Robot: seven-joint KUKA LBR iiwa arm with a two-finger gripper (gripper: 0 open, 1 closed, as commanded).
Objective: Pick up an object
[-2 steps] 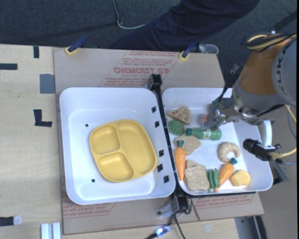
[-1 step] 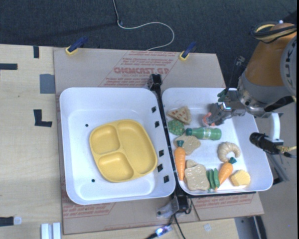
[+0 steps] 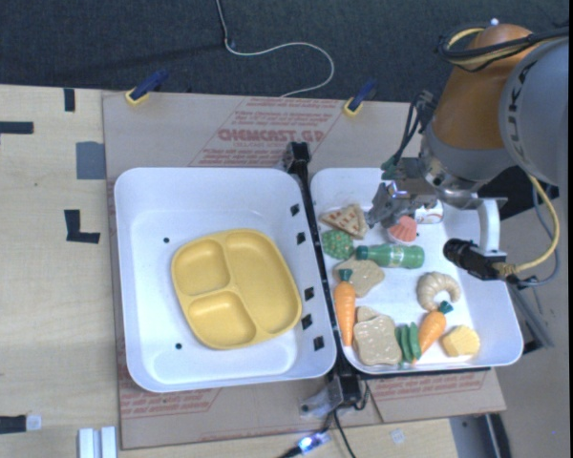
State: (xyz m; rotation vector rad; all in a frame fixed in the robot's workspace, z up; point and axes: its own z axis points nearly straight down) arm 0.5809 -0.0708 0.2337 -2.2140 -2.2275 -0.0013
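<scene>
- A robotics lab test bench is indicated: two white bins (image 3: 134,198) are set on printed cardboard (image 3: 267,136) held by clamps (image 3: 145,87).
- Black tape marks (image 3: 10,134) are stuck on the wooden bench (image 3: 38,284).
- A cable (image 3: 267,51) trails across dark carpet (image 3: 95,17).

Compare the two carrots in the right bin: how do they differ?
The long carrot lies by the bin's left wall, slim, running up and down the view. The short carrot lies nearer the right side, stubbier and tilted, beside the croissant. Both are orange with green tops, and both lie apart from the hand.
</scene>
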